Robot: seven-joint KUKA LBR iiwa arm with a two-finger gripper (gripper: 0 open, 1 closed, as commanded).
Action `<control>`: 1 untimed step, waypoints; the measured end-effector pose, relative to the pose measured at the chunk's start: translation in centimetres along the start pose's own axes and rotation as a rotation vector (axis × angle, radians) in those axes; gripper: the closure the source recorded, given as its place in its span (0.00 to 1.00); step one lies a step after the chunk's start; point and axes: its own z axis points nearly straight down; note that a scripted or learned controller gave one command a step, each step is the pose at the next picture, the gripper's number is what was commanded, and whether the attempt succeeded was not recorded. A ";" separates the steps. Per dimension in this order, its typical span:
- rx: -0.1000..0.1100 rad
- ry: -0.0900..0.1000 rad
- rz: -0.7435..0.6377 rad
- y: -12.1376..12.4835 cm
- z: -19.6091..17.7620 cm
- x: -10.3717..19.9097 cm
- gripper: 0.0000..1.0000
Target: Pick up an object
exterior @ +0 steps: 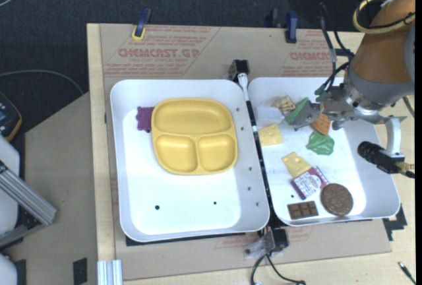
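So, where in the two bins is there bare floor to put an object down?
Left bin: a wide bare strip in front of the yellow tray, towards the near rim. Right bin: crowded with food pieces under the gripper; only its far-left corner looks bare.

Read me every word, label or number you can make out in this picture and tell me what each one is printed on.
"CHEMCAST GP" in red, on the brown protective sheet covering the bench behind the left bin.
The same red print repeats behind the right bin, partly hidden; only "CHEMCAST" reads there.
Smaller red lines under both are too blurred to read.
The purple wrapper in the right bin has print, too small to read.
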 end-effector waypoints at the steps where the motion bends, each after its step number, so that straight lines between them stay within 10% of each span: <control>1: 0.008 0.002 0.001 0.4 6.2 0.3 0.00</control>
